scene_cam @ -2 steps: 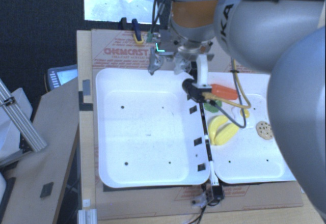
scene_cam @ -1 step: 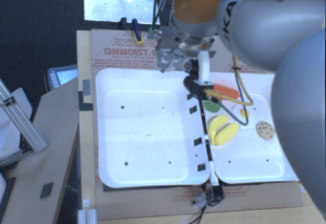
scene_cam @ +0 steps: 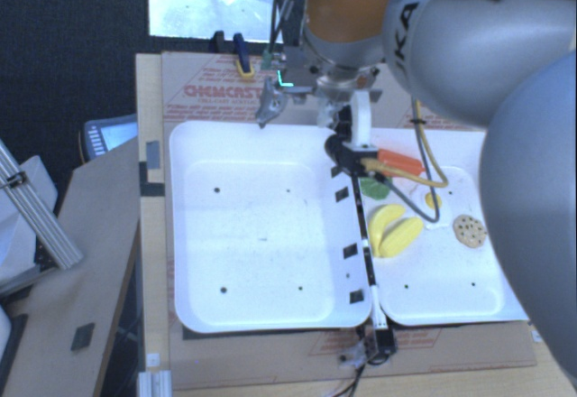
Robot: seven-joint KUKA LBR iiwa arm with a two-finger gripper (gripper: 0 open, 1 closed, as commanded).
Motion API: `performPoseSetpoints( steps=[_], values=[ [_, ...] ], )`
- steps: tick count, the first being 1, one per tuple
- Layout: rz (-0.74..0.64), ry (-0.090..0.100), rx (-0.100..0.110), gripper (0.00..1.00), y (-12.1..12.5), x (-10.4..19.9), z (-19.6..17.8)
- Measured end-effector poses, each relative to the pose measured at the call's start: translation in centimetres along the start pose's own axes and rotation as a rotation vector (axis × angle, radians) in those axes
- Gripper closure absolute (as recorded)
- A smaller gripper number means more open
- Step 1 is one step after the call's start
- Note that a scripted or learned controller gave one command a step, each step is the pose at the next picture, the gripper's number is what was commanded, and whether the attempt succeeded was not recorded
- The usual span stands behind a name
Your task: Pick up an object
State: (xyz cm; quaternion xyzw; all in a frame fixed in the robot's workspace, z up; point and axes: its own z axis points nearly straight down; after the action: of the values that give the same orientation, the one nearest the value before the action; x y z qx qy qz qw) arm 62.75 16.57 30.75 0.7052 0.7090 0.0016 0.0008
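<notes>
The right bin (scene_cam: 451,300) holds a yellow banana-shaped piece (scene_cam: 394,231), a small green object (scene_cam: 374,189), an orange carrot-like piece (scene_cam: 401,161) and a round speckled cookie (scene_cam: 469,230). My gripper (scene_cam: 269,106) hangs above the far rim of the left bin (scene_cam: 185,206), to the left of all these objects and apart from them. I see nothing held in it. The large grey arm covers the right bin's far right side.
Black clips (scene_cam: 352,251) sit along the seam where the two bins meet. Both bins rest on a printed cardboard sheet (scene_cam: 207,93). A metal rail (scene_cam: 36,215) and a tablet-like device (scene_cam: 108,135) lie off the bench to the left.
</notes>
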Motion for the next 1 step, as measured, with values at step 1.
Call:
performPoseSetpoints(
  steps=[1],
  values=[
    [-0.004, 0.0, 0.005, 0.0, 2.38, 7.28, 7.66]
  ],
)
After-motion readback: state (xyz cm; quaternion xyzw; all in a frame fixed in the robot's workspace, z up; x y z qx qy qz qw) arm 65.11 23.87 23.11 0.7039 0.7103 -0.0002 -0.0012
